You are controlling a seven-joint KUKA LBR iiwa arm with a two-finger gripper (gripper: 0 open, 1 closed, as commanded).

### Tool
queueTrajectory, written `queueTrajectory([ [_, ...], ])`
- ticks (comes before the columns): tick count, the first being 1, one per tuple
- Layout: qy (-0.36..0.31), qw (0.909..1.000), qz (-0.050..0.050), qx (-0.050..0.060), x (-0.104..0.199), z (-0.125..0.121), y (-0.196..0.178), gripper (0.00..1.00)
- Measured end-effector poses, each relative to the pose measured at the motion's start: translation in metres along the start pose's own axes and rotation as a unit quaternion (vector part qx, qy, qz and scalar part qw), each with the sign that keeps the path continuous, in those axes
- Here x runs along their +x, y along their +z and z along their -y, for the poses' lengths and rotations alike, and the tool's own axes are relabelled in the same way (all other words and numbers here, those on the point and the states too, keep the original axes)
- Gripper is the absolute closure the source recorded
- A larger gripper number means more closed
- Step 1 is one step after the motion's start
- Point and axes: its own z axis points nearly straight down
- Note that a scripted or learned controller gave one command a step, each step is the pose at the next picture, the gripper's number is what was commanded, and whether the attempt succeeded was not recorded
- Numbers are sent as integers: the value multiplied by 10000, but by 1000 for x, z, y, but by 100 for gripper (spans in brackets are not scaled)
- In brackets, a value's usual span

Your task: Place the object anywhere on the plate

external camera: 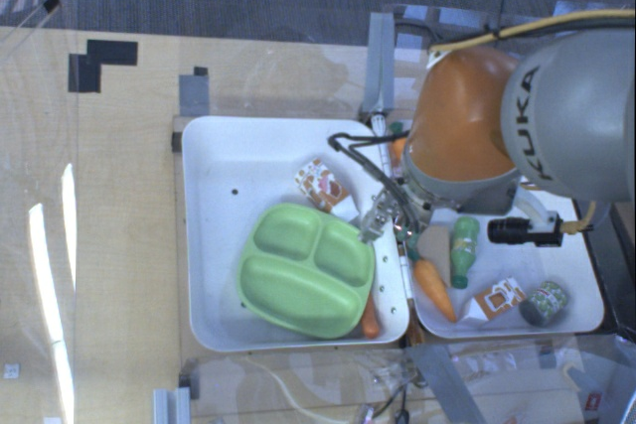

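A green divided plate (303, 268) lies tilted in the left white bin (209, 213), toward its front right. My gripper (378, 218) hangs at the plate's upper right rim, close to the wall between the two bins, under the arm's orange band (462, 119). I see nothing in the gripper. A small orange-and-white carton (320, 182) lies in the left bin just behind the plate and left of the gripper. An orange carrot-like piece (370, 320) pokes out beside the plate's right front edge.
The right bin (588, 318) holds a carrot (433, 288), a green bottle (463, 251), a second small carton (499, 298) and a grey-green round object (545, 303). The arm covers the back of the right bin. A black cable (353, 146) loops near the gripper.
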Motion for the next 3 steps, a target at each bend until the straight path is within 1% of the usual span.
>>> queueTrajectory([
  [1,-353,9994,-5,2,31,21,0,100],
  [2,581,9982,85,-97,52,-32,71,100],
  [3,89,9999,131,-42,59,-50,77,100],
])
